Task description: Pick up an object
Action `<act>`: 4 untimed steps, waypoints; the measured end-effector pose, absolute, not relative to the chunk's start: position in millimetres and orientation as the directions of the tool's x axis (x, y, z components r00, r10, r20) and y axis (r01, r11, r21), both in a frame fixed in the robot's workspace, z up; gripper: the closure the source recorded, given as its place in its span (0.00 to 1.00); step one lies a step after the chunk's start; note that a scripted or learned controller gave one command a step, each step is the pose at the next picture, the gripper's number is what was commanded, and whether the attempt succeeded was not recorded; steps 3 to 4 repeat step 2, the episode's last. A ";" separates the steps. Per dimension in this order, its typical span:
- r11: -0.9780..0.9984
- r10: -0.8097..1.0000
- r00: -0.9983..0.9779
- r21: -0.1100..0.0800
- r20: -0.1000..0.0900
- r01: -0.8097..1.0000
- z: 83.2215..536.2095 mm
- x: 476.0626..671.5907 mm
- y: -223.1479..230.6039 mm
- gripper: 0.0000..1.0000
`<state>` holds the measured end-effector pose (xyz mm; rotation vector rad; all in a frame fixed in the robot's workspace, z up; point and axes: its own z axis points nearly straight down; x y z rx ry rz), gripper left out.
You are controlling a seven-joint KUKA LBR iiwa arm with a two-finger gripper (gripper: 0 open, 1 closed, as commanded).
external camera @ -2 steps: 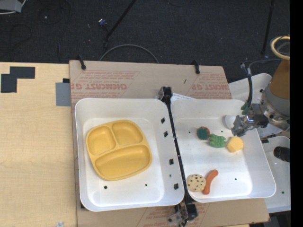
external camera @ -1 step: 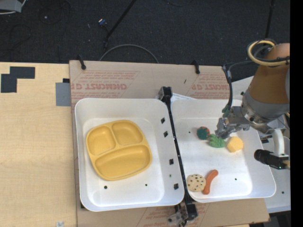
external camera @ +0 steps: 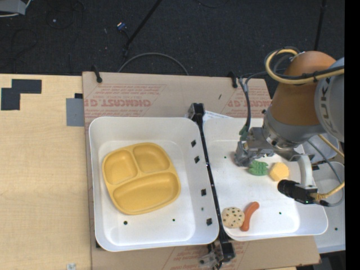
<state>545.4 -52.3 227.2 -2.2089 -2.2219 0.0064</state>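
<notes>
Here my gripper (external camera: 246,155) sits low in the right bin (external camera: 225,131), near its middle, just beside the green toy (external camera: 259,168) (whether it is clamped I cannot tell), placed there presumably to take that piece.

The bench (external camera: 39,167) has a pale wood-grain top with dark square patches near its far left; a sheet of brown cardboard (external camera: 146,97) printed with red lettering lies flat on it, taken here as the landmark; the left white bin (external camera: 98,207) rests on the cardboard's left half; the right white bin (external camera: 281,226) sits on its right half, touching the left bin along a black divider strip (external camera: 205,167); both bins overhang the cardboard's near edge slightly.
</notes>
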 end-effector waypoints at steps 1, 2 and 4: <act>0.006 1.000 -0.006 -0.008 0.002 1.000 226.9 558.1 3.1 1.00; 0.006 1.000 -0.006 -0.009 0.001 1.000 217.2 560.3 64.7 1.00; 0.006 1.000 -0.006 -0.009 0.001 1.000 217.2 560.3 64.7 1.00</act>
